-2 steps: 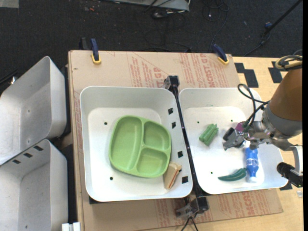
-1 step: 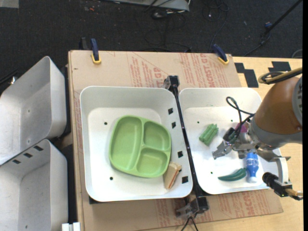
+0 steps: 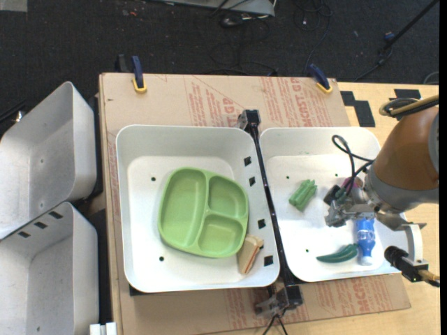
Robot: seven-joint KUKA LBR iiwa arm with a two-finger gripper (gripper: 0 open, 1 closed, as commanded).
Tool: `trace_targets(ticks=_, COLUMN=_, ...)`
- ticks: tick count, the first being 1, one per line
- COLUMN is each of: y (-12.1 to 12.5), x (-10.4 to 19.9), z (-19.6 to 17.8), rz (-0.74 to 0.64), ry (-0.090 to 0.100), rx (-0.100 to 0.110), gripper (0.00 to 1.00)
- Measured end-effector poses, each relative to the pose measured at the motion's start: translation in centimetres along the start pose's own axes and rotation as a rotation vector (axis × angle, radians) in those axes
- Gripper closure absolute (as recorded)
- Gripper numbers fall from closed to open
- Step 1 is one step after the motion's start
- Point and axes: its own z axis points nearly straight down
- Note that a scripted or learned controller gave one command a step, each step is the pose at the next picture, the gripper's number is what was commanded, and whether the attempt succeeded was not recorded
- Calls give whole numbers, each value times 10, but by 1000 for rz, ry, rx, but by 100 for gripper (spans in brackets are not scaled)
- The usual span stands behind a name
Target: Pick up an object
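Down at the front of the right bin [image 3: 307, 139], a dark green curved piece [image 3: 337, 255] lies near the front wall, and just beside it, touching or nearly so, stands out a blue and white bottle [image 3: 364, 241], lying roughly lengthwise toward the arm. Right above that bottle sits the gripper [image 3: 342, 208], low inside the bin, its dark fingers tangled in shadow and cable, so whether they are apart or together I cannot tell, and nothing clearly sits between them. The grey arm [image 3: 412, 166] with its orange band covers the bin's right side. A little left of the gripper, apart from it, lies a light green ridged block [image 3: 303, 194] on bare white floor, with open room around it toward the back wall. Over in the left bin [image 3: 181, 139], a green divided plate [image 3: 204, 213] fills the middle, and a tan wedge-shaped piece [image 3: 248, 255] leans at its front right edge, close to the divider between the bins. Both bins sit on a cardboard-covered bench [image 3: 209, 100], clamped at the back. Beyond it, dark floor with cables.
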Motion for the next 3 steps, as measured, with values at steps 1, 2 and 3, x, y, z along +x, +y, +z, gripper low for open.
trace_targets(ticks=1, y=2, x=-5, z=-62, rz=-4, ry=-2, rx=-5, gripper=100)
trace_targets(ticks=2, y=4, x=-5, z=-109, rz=-5, ry=-2, rx=-6, gripper=100)
trace_targets(ticks=3, y=21, x=43, z=-115, rz=-10, ry=0, rx=-2, gripper=100)
